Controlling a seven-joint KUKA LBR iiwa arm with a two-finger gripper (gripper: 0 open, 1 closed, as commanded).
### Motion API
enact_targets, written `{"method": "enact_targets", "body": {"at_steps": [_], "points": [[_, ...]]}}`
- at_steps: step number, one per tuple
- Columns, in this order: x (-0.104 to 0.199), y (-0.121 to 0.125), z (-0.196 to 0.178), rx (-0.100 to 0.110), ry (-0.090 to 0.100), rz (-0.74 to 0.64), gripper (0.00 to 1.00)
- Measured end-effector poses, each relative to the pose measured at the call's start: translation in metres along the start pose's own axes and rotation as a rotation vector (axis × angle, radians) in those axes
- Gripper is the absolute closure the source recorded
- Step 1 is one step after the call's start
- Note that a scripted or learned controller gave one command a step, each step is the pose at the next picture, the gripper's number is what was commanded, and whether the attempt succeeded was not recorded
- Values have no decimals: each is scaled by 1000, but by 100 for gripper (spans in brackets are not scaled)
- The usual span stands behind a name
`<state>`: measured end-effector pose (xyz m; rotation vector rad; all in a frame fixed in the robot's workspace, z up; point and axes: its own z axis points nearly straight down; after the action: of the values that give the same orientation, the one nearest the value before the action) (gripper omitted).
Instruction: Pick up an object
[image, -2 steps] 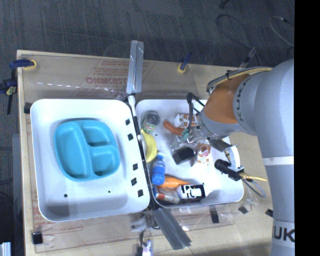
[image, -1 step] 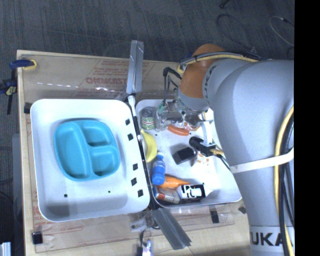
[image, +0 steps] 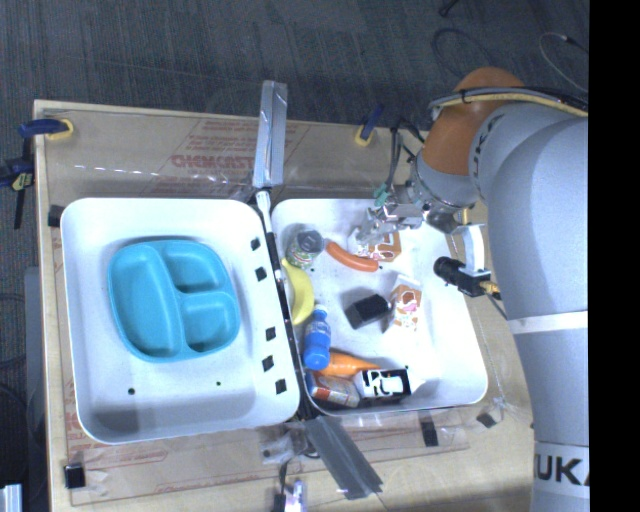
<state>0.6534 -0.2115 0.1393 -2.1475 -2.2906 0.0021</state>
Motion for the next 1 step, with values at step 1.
{"method": "enact_targets", "body": {"at_steps": [1], "points": [[35,-32,-42,2,0,-70,0]]}}
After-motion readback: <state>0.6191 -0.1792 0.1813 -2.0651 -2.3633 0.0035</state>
